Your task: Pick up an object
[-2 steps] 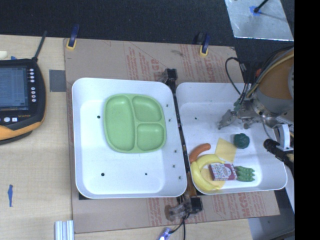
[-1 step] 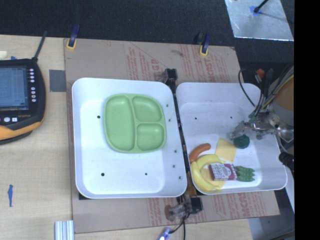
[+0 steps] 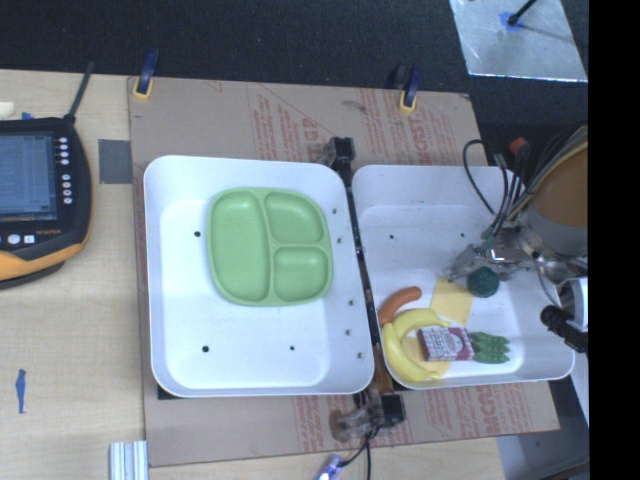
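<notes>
The right bin (image 3: 420, 193) holds several small items at its near side. There is an orange-red sausage shape (image 3: 402, 301), a yellow banana (image 3: 405, 348), a pale yellow slice (image 3: 452, 301), a small purple-red packet (image 3: 445, 344) and a green leafy piece (image 3: 490, 347). A dark green round object (image 3: 484, 282) lies right under my gripper (image 3: 482, 265), which reaches in low from the right. The view does not show whether the gripper touches the round object.
A green divided plate (image 3: 268, 245) lies in the left bin (image 3: 175, 348). A tablet-like pendant (image 3: 35, 198) rests on the bench at the far left. Cables (image 3: 500, 188) hang beside the arm (image 3: 560, 203) over the right bin's far right corner.
</notes>
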`<state>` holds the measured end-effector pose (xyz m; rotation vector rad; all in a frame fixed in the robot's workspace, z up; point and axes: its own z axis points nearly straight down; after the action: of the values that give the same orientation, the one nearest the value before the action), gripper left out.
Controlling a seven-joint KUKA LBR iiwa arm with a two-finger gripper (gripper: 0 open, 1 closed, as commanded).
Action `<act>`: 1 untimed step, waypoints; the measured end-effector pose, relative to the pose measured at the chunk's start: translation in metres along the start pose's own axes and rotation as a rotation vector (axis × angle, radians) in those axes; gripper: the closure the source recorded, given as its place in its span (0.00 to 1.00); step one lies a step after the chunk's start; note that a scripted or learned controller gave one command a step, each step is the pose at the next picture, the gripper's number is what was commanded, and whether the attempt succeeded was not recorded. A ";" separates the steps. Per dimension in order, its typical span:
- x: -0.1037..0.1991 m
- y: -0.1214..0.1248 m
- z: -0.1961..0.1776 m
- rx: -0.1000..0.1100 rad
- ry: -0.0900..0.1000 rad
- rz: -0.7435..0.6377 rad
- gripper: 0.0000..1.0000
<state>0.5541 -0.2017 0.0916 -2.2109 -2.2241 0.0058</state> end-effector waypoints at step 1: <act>-0.001 0.000 -0.010 0.001 -0.001 -0.002 1.00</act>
<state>0.5540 -0.2029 0.1020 -2.2082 -2.2261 0.0082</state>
